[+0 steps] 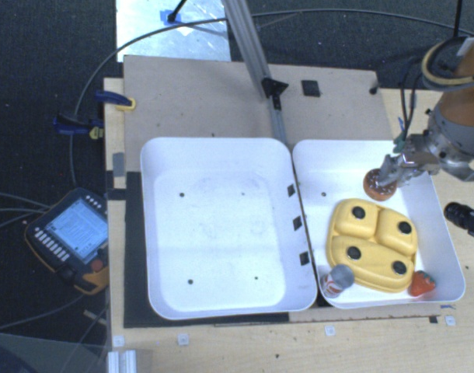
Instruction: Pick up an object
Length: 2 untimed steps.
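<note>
In the right bin (315,165) lie a large yellow lumpy block with black dots (373,243), a small grey piece (339,277) at the front left corner, and a red strawberry-like piece (422,284) at the front right. A small brown round piece (376,186) sits near the bin's back right, just behind the yellow block. My gripper (390,173) reaches in from the right and hangs right over the brown piece, touching or nearly touching its top edge. The arm's wrist (454,142) stands over the bin's right rim.
The left bin (214,224) stands beside the right one, sharing a middle rim. A metal pole (249,37) slants down behind the bins. A handheld pendant (70,235) and cables lie off the bench to the left.
</note>
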### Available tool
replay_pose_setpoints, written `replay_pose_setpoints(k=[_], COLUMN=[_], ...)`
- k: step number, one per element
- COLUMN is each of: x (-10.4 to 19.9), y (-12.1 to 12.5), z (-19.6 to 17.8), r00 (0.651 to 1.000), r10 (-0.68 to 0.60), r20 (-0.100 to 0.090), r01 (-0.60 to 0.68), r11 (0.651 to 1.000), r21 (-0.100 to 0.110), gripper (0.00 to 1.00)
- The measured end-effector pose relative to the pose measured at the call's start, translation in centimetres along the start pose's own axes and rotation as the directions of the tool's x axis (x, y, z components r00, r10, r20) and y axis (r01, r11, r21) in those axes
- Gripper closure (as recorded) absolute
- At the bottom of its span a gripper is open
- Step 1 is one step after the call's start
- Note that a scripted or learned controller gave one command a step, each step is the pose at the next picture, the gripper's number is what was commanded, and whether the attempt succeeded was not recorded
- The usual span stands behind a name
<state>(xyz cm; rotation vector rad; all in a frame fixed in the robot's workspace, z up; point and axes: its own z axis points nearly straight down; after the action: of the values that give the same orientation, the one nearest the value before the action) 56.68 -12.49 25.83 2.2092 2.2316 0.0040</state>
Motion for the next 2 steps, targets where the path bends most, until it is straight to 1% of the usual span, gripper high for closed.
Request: replay_pose_setpoints(k=[1,2], x=[4.7,10.5], y=[0.1,0.2], z=[1.6,2.9], r00=[1.000,1.000], r10=[0.002,0.000], r20=[0.001,-0.001], r01=[-0.002,0.000], r11=[1.000,1.000], r21=[0.001,0.002], gripper=[1.00,1.00])
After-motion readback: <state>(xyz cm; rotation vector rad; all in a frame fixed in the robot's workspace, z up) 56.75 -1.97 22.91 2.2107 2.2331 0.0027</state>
